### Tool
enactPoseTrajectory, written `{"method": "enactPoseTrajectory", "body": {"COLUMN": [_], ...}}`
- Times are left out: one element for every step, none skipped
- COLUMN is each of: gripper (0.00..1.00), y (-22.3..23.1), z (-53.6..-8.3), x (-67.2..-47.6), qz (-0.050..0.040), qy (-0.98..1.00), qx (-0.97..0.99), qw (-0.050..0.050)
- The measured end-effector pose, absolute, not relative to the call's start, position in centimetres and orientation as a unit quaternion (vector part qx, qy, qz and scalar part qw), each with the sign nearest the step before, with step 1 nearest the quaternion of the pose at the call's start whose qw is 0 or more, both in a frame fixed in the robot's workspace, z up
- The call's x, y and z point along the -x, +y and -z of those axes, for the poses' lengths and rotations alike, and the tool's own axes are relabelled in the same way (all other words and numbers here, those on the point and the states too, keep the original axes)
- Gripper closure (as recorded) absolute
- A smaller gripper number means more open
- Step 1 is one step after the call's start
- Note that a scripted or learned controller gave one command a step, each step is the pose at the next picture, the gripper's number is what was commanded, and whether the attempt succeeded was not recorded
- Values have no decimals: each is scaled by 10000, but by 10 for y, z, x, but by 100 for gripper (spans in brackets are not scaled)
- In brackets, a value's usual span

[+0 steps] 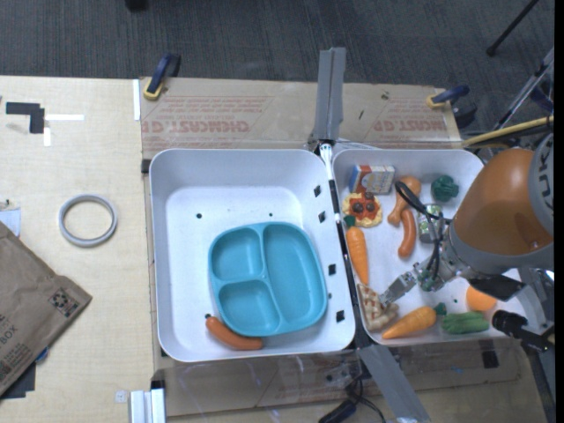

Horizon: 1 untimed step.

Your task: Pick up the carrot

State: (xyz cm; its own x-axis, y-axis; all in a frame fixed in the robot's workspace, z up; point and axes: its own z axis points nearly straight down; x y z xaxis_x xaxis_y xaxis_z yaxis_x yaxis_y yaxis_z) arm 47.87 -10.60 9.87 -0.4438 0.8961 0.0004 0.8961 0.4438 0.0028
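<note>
Two orange carrots lie in the right bin (467, 159). One carrot (358, 256) lies lengthwise along the bin's left wall, its green top toward the back. A second carrot (409, 323) rests against the front wall, with its green end pointing right. My gripper (412, 280) hangs low over the bin's middle, between the two carrots and just above the front one. The arm's orange band (504, 206) covers the bin's right side. Nothing can be seen held.
The right bin also holds a sausage (407, 231), a pizza slice (362, 208), a small box (375, 180), green pieces (464, 322), an orange fruit (480, 300) and a cracker (370, 305). The left bin has a blue divided plate (267, 278) and an orange-red sausage (233, 333).
</note>
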Motion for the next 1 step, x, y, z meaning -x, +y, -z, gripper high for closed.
{"method": "enactPoseTrajectory", "body": {"gripper": [0], "y": [-214], "z": [-164], "x": [-501], "qz": [6], "qy": [7631], "qx": [-6463], "qw": [8]}}
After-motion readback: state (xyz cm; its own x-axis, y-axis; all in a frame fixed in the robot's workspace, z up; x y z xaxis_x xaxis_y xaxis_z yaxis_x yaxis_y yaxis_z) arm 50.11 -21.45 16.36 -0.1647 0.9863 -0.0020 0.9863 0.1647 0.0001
